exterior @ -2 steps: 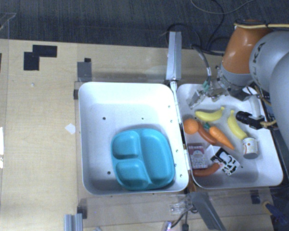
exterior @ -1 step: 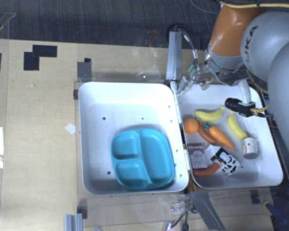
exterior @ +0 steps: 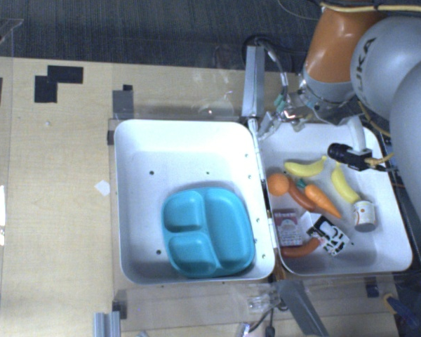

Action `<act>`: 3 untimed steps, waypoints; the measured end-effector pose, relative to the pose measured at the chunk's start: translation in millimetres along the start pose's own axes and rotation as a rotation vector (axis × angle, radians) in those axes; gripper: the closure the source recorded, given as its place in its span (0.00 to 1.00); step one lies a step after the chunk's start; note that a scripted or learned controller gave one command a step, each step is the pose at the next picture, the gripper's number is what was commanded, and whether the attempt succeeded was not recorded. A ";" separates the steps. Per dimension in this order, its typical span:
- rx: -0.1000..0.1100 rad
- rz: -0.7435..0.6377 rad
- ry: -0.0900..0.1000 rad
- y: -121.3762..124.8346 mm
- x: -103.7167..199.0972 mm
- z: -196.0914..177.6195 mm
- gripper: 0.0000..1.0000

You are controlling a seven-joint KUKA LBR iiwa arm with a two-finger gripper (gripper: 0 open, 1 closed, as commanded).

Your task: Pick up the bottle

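The bottle [exterior: 365,215], small and pale, lies in the right bin [exterior: 400,255] just beside 1 banana [exterior: 344,184]. The gripper [exterior: 286,112] hangs near the bin's far left corner, well apart; its state I cannot tell. It should cross over, descend straight and avoid the banana.

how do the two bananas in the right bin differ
The upper banana lies nearly flat across the right bin; the lower banana runs steeply downward toward a small grey-white cylinder. The upper one curves upward at both ends and sits just above the carrot; the lower one looks straighter and lies right of it. Both are yellow and similar in size.
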State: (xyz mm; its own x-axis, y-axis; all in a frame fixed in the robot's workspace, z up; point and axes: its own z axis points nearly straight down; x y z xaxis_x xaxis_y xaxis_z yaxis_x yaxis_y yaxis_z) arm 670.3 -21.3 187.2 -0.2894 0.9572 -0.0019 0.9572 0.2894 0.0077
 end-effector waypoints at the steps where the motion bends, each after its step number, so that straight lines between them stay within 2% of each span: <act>1: 0.018 -0.263 0.013 -27.8 -76.9 100.2 0.00; 2: 0.018 -0.262 0.013 -27.8 -77.0 100.3 0.00; 3: -0.003 -0.220 -0.001 -4.7 -17.6 -1.2 0.00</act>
State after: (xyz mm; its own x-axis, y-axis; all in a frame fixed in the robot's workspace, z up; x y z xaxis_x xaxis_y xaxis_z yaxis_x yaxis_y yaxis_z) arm 670.9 -39.5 188.4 -0.4909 0.8712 -0.0052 0.8711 0.4909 0.0095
